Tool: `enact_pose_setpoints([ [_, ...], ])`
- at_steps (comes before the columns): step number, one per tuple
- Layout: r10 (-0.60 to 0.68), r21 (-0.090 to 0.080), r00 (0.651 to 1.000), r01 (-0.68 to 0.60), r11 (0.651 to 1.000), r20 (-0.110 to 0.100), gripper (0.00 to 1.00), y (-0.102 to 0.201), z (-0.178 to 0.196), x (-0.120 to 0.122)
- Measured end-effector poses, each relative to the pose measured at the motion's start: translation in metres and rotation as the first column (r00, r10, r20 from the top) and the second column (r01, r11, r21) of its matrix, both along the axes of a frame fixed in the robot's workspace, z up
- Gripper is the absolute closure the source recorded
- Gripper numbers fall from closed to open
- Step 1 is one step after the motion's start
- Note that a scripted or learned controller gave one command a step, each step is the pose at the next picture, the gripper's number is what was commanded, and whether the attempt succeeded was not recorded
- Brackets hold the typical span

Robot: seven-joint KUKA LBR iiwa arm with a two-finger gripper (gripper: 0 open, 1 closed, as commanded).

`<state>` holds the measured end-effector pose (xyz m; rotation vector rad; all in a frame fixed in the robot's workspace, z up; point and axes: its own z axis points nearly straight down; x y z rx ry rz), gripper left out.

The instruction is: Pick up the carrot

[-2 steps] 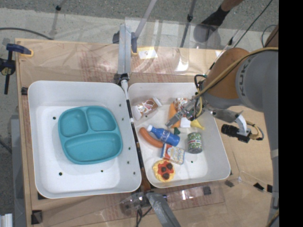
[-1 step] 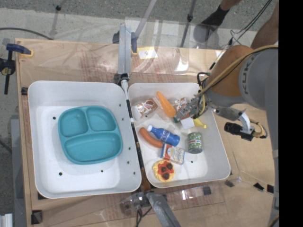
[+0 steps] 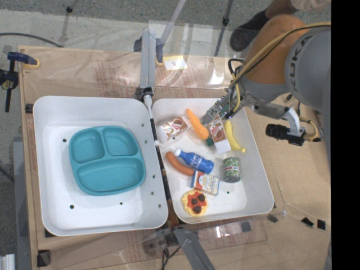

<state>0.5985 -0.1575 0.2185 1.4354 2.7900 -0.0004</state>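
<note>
- Carrot: we see a short orange piece, smooth, rounded at both ends, lying at a slant in the upper part of the right bin.
- We find it between a small snack packet on its left and a carton on its right, touching or nearly touching both.
- We see the gripper low over the bin, just right of the carrot's upper end; nothing shows between its tips, and we cannot tell how they stand.
- Nearby we note a banana, a blue bottle, a sausage, and a green can.
- We see a teal divided plate in the left bin.
</note>
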Motion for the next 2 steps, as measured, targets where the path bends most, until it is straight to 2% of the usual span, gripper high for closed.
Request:
enact_pose_setpoints([
  [1,0.0,0.0,1.0,0.0,1.0,0.0,0.0,0.0,0.0,0.0],
  [2,0.111,-0.008,0.994,-0.111,0.994,0.023,0.0,-0.023,-0.103,0.053],
])
